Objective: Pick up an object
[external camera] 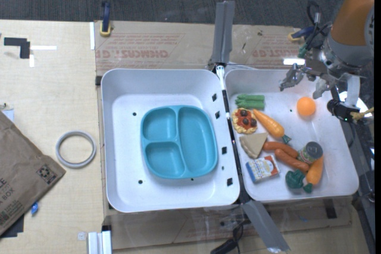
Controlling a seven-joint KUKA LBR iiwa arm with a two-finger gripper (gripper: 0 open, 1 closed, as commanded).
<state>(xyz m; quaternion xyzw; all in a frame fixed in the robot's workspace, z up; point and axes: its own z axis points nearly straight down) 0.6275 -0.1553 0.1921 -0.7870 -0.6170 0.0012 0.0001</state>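
From above, the bench (47, 98) is carrying two white bins side by side. The left bin (119, 128) is holding one teal divided plate (178, 141) with three compartments. The right bin (333, 181) is holding the toy food: one orange ball (306, 106), green beans (250, 101), a small pizza (244, 121), a bread wedge (255, 143), a milk carton (262, 168), a tin can (310, 152), broccoli (296, 181), and three carrots, the biggest (269, 123) lying just beside the pizza. The pincer (309, 81) is hanging over the right bin's far edge, above and apart from the ball, grasping nothing; whether it is released or clenched, I cannot tell. One tape ring (75, 148) and a brown cardboard box (21, 172) are lying left of the bins.
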